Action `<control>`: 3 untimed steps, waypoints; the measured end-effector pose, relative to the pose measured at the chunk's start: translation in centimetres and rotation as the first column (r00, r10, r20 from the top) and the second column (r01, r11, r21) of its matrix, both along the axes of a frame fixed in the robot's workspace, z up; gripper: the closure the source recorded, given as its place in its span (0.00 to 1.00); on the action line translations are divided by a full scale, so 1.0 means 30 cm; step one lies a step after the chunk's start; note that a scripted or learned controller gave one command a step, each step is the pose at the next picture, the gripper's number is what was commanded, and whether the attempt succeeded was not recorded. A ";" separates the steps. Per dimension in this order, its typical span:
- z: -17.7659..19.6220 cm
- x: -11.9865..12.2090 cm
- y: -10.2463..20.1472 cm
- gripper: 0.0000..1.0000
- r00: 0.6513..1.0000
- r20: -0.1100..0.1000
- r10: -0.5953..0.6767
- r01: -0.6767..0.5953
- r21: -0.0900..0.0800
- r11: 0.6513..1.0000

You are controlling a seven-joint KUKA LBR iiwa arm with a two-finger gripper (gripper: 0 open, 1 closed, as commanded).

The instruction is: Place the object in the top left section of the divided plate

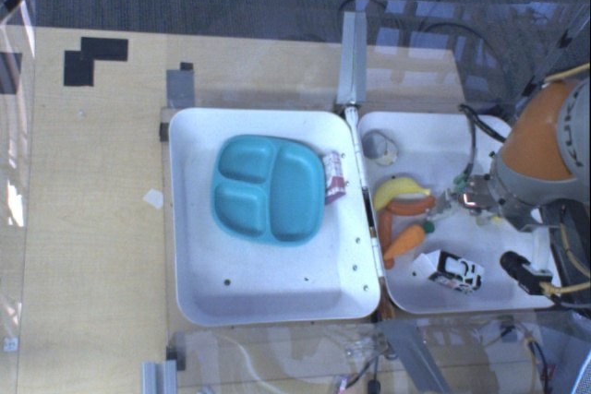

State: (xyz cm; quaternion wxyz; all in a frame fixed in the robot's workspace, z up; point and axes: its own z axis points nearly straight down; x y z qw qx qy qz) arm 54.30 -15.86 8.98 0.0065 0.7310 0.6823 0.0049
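Two shallow white bins share our worktop: the left bin (199, 281) holds the blue divided plastic plate (270, 188); the right bin's yellow banana (401, 191) lies near our gripper (459, 195), whose grip we cannot tell.

Even, bright overhead light; soft shadows inside the two shallow white plastic bins (268, 291) (slight overexposure); image mildly soft, grainy.

Two bins side by side on counter (92, 198). Left bin (268, 291): divided plate (270, 189) centre, packet (333, 174) touching its 3 o'clock edge. Right bin (416, 295): banana (400, 190), sausage (409, 207), carrot (404, 243) stacked 12-to-6 along the 9 o'clock wall; carton (454, 270) at 6.
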 end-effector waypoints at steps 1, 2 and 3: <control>0.670 0.304 -0.069 0.00 1.000 -0.008 0.018 -0.018 0.000 1.000; 0.268 0.163 -0.113 0.00 0.973 -0.012 0.232 -0.232 0.001 0.973; 0.269 0.164 -0.112 0.00 0.973 -0.011 0.232 -0.232 0.000 0.973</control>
